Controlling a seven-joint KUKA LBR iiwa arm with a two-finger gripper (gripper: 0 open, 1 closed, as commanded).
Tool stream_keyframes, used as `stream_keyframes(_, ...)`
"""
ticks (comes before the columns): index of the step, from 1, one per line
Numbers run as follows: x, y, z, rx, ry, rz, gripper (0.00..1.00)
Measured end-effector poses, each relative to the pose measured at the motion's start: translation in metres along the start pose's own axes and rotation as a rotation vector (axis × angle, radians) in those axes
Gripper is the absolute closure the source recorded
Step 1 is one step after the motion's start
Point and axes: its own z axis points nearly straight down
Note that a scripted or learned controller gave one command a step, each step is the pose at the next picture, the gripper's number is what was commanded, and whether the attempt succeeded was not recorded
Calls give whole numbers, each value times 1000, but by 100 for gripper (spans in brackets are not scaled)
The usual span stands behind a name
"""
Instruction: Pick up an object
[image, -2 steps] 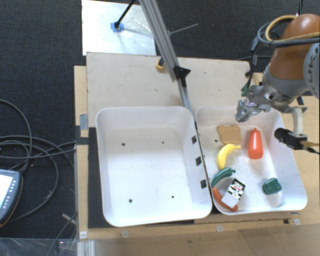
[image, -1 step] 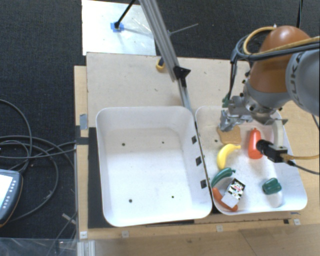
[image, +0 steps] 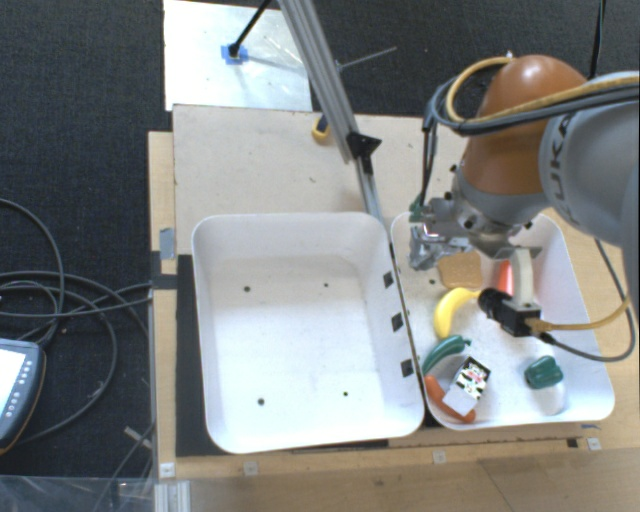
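In the right bin (image: 585, 300), "KUKA" arm (image: 590, 160) over a banana (image: 452, 310); whether the jaws grip cannot be told.

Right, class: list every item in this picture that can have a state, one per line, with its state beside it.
Left bin: flat on the bench, beside the other bin.
Right bin: flat on the bench, holding several small items.
Banana: lying in the right bin, not held.
Green-capped bottle: lying in the right bin's near corner.
Black-and-white box: lying tilted on an orange item.
Gripper: low over the right bin's far end.
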Motion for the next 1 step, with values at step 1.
stream_keyframes(1, 44, -31, 4, 2, 0, 1, 100)
